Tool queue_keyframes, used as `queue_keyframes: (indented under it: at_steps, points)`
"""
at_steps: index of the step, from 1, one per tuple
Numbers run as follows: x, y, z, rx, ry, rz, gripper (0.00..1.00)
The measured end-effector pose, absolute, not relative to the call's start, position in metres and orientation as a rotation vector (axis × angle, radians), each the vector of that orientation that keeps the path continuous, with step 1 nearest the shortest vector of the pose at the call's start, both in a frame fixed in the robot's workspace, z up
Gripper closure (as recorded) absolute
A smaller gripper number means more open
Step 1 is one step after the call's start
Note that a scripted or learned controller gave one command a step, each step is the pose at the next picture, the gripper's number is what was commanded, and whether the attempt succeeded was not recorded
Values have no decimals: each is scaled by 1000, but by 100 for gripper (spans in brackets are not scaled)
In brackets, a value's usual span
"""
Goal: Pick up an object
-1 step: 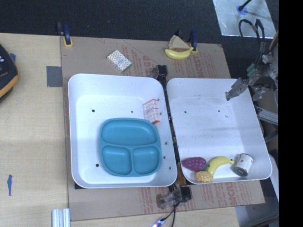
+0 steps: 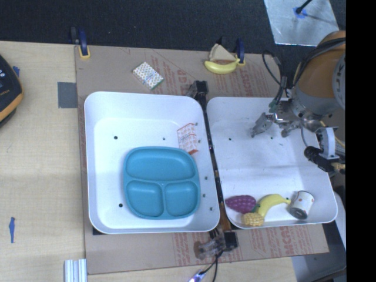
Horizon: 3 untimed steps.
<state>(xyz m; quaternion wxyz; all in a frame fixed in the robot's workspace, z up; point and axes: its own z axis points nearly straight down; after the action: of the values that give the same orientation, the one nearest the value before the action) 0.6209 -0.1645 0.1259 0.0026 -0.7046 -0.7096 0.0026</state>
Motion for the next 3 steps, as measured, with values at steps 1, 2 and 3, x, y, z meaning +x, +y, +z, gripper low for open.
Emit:
queue_keyframes:
  at_steps: [1, 2, 3]
  points:
    - [564, -137, 115, -2215, -2223, 6, 0]
    - [646, -96, 92, -2215, -2225, 2, 0]
    - [639, -100, 92, -2216, -2222, 6, 0]
